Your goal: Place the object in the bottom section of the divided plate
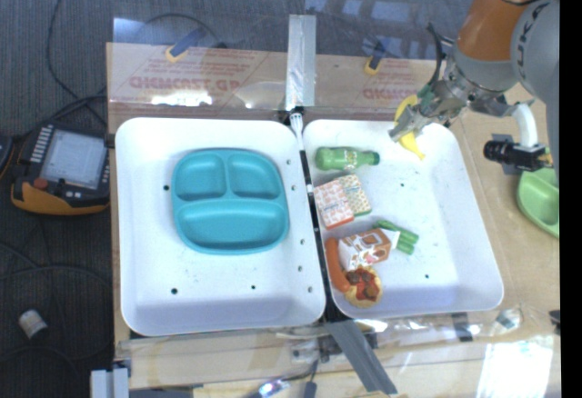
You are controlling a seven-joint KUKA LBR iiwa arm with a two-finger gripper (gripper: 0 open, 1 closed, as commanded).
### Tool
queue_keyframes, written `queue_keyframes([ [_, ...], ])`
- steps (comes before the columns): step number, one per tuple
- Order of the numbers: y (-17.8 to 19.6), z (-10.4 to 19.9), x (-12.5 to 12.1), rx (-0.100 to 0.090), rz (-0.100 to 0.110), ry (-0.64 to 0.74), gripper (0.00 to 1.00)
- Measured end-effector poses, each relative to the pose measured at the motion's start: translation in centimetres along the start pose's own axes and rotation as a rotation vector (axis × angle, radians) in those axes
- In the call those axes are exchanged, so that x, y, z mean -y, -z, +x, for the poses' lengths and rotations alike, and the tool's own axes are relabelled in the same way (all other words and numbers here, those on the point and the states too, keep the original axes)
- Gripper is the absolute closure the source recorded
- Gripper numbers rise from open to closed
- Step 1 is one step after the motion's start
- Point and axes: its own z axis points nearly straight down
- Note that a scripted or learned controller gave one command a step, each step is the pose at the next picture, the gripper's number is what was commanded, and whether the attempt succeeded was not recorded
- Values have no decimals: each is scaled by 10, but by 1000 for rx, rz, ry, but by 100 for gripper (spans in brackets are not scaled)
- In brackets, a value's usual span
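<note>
Though small, a bright yellow curved object (415, 146), far corner, right bin (480, 233).

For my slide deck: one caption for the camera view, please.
Gripper with yellow object over right bin; blue divided plate waits in left bin.

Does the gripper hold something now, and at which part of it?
It cannot be told for sure. The gripper is at the far corner of the right bin, with a small yellow object right below its tip, but the hold is unclear.

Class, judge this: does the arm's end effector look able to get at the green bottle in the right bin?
Probably yes: the green bottle lies uncovered with bare floor beside it, and the end effector is at the same bin's back corner.
</note>
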Motion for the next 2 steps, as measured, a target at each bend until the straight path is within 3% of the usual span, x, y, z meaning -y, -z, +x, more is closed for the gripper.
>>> queue_keyframes([
  [1,128,-3,1,-1,-1,-189,100],
  [2,66,68,-19,-4,1,-18,100],
])
